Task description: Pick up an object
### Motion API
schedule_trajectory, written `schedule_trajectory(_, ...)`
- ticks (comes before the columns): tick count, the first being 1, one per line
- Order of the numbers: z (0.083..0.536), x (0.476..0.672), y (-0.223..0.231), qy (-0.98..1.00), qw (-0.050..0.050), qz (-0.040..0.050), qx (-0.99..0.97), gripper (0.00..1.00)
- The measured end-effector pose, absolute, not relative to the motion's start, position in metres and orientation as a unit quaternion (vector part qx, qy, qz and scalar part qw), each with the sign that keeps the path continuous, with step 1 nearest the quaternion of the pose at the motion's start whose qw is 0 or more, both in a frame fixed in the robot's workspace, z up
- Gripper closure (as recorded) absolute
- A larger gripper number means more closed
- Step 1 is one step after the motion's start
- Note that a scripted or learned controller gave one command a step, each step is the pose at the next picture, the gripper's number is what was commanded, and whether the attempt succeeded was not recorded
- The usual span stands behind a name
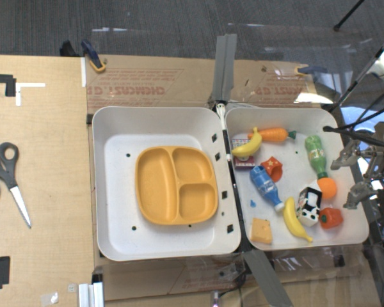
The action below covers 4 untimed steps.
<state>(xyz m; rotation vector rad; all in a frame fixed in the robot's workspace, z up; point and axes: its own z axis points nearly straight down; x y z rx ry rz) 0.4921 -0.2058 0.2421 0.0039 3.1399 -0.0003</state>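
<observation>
1. Toys crowd the right bin (pixel 345 235): light, hard plastic food, smooth and likely to slip.
2. Best hold, I'd say: across the blue bottle (pixel 266 185) at its narrow body, or the green bottle (pixel 315 155) mid-length. Round ones may roll away.
3. Count: two bananas (pixel 246 146) (pixel 296 220), one carrot (pixel 273 133), one orange ball (pixel 327 188), one tomato (pixel 331 217), one cheese wedge (pixel 262 231), one black-and-white cow (pixel 309 204), one small red piece (pixel 272 168).
4. Left bin (pixel 109 171): one yellow tray (pixel 176 185).
5. Gripper (pixel 360 171) hangs at the right bin's right edge; whether it's wide or narrow, I cannot tell.
6. Tabletop (pixel 45 171): one pair of scissors (pixel 11 181).
</observation>
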Motion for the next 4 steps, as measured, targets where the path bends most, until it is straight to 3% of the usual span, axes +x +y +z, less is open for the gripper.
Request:
schedule_trajectory(1,0.116,0.501,-0.197,0.995,0.014,-0.0024,0.094,0.00)
schedule_trajectory(2,0.092,0.499,-0.116,0.996,0.001,0.0001,0.089,0.00)
schedule_trajectory(3,0.093,0.561,-0.106,0.998,0.003,-0.0003,0.069,0.00)
schedule_trajectory(4,0.092,0.650,-0.100,0.998,-0.002,-0.0010,0.059,0.00)
